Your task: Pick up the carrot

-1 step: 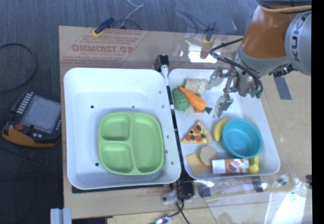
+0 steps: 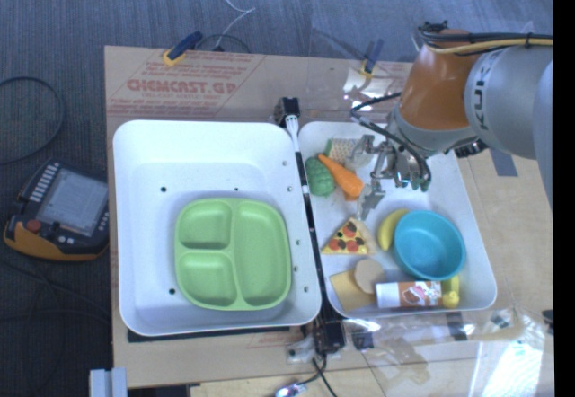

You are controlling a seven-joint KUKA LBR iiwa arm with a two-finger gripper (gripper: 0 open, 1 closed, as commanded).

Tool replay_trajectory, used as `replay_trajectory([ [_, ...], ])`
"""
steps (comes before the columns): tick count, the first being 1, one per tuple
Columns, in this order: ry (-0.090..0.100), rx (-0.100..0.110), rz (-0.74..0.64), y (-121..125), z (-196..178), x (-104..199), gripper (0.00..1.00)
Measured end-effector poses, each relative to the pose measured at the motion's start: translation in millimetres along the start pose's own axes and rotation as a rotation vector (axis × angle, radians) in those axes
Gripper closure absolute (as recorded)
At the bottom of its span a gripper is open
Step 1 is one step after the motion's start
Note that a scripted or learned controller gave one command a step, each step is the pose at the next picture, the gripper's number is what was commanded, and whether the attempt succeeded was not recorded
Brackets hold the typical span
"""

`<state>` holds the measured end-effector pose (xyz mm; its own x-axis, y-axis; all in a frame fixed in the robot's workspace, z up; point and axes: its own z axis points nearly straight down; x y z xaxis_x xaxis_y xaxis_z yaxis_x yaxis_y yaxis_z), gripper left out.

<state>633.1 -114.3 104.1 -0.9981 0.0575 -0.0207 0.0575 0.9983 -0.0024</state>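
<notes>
Camera view: two white bins side by side on the bench. Left bin (image 2: 135,162) holds a green divided plate (image 2: 233,253), sitting toward its front right.

Right bin (image 2: 481,269) is cluttered. Carrot (image 2: 341,175) lies in the back left part, orange, slanted, with its thick end toward the back left, touching or just beside a green veggie (image 2: 318,177) on its left. A small pale textured piece (image 2: 340,151) sits just behind the carrot.

Arm comes in from the right, orange band (image 2: 433,90) over the bin's back edge. Gripper (image 2: 375,193) hangs low just right of the carrot's narrow end, one finger (image 2: 370,203) pointing down near the tip. Carrot isn't between the fingers; it lies on the bin floor. Open or closed: can't tell, metal parts overlap and blur.

Pizza slice (image 2: 348,238) in front of the carrot, near the bin's left wall. Blue bowl (image 2: 429,244) right of it, with a banana (image 2: 388,229) tucked against the bowl's left rim. In the front: a tan round piece (image 2: 367,275) on a yellow slab (image 2: 343,287), and a white bottle (image 2: 409,294) lying on its side with a yellow cap end (image 2: 449,298).

Handheld pendant (image 2: 59,211) on the floor left of the bench. Blue clamps (image 2: 182,47) at the board's back edge.
</notes>
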Motion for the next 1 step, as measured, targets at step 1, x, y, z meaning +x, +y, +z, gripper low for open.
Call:
replay_trajectory([
  [1, -0.010, 0.003, -0.001, 0.3, -13.3, -3.1, 1.00],
])
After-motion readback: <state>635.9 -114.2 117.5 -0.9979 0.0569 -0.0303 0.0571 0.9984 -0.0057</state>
